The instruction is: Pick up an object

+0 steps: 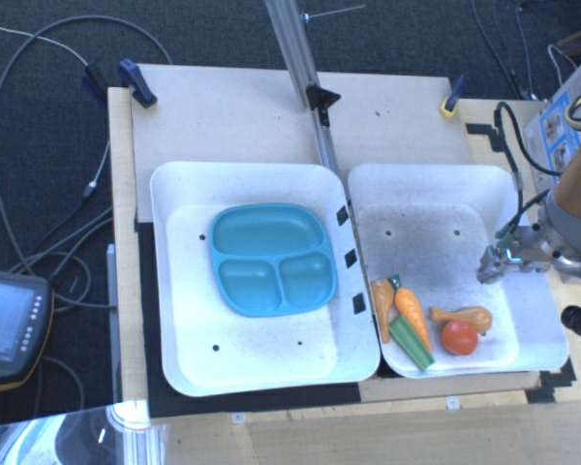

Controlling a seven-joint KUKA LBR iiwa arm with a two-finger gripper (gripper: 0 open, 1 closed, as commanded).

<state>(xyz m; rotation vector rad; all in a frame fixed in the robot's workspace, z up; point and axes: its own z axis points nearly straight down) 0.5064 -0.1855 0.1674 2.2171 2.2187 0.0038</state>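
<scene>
Blue tray (pixel 271 258) in left bin (pixel 174 260) | carrots (pixel 407 313), tomato (pixel 459 337) in right bin (pixel 523 201) | fingers (pixel 492 263): state unclear

We found no text that we could read. A label (pixel 559 129) with blue print sat on the equipment at the right edge of the bench, but its characters were too small and blurred for us to make out. The dark screen of the handheld pendant (pixel 10 327) at the left showed us no legible figures.
</scene>
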